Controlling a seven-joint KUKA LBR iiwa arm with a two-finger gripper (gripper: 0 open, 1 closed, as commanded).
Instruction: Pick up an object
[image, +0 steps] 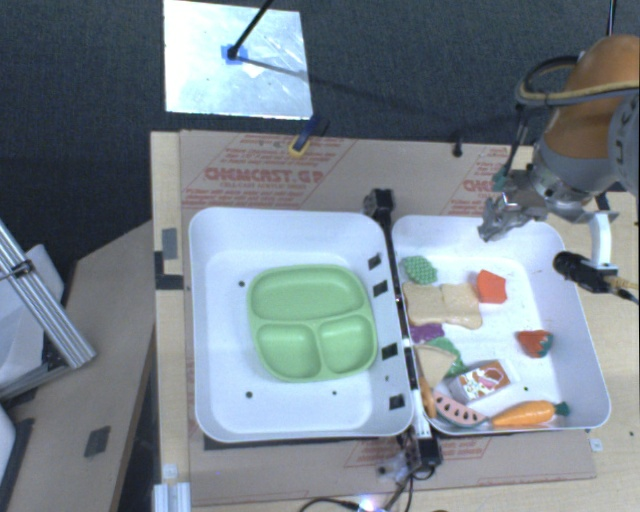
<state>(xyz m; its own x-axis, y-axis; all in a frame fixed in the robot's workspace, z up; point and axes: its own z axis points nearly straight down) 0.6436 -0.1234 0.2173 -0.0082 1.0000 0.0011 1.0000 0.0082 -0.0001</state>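
My gripper (493, 229) hangs over the far edge of the right bin (560, 300), above bare white floor, with nothing seen between its fingers. Below it in that bin lie toy foods: a green leafy piece (419, 268), a tan bread slice (446, 305), an orange block (491, 286), a red strawberry (535, 342), a purple piece (426, 331), a small printed packet (480, 381), a watermelon slice (459, 412) and an orange carrot (522, 412). The nearest thing to the gripper is the orange block, a short way in front of it.
The left bin (225, 400) holds a green three-compartment plate (307, 321). A black divider strip (392, 310) runs between the bins. A shiny sheet (237, 58) lies beyond the bench, and a metal frame (40, 310) stands at the left.
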